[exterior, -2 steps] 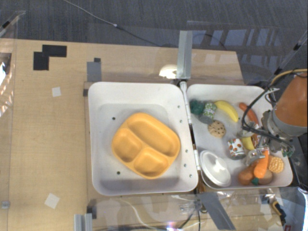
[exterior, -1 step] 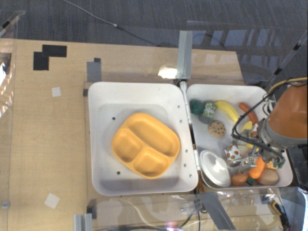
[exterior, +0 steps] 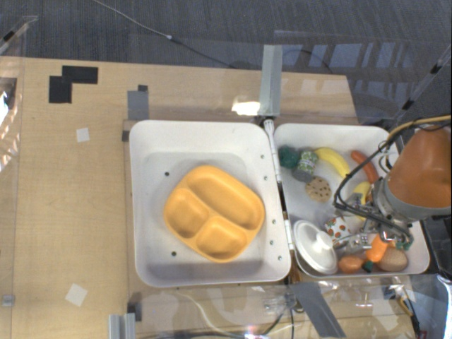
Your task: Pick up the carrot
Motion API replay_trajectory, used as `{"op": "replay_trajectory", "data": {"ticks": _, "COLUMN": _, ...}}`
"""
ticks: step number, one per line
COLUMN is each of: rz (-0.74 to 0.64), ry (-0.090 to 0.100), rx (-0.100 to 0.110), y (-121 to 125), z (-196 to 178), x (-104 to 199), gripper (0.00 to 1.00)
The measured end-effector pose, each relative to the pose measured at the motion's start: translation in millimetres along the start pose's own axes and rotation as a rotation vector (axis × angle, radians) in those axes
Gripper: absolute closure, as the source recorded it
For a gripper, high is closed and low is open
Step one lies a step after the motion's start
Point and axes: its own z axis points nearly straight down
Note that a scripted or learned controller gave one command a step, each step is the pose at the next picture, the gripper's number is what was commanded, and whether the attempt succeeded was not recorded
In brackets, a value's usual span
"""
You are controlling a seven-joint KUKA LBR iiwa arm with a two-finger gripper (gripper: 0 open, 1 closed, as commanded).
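Down in the right bin, the gripper hangs low over the crowded near corner, with the arm's orange band and looping cables above it. Whether it is wide or narrow cannot be told. The carrot, a small orange piece with a green end, lies just beside the gripper, toward the bin's near wall, touching a tan egg-shaped piece on its right and near a brown-orange rounded piece on its left. A silver bowl sits against the dividing edge between the bins, leaving little free floor around the carrot. Farther back lie a banana, a cookie and a green item. The left bin holds a yellow divided plate at its middle, with bare white floor all round.
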Motion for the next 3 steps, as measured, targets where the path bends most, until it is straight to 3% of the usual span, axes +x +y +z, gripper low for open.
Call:
{"op": "replay_trajectory", "data": {"ticks": 1, "rz": -0.365, "ry": -0.003, "rx": -0.002, "y": 0.4, "z": -0.3, "x": -0.7, "gripper": 0.0}}
{"op": "replay_trajectory", "data": {"ticks": 2, "rz": -0.371, "ry": -0.015, "rx": 0.004, "y": 0.9, "z": -13.6, "x": -5.6, "gripper": 1.0}}
{"op": "replay_trajectory", "data": {"ticks": 3, "rz": -0.427, "ry": 0.009, "rx": -0.007, "y": 6.4, "z": -12.0, "x": -21.5, "gripper": 1.0}}
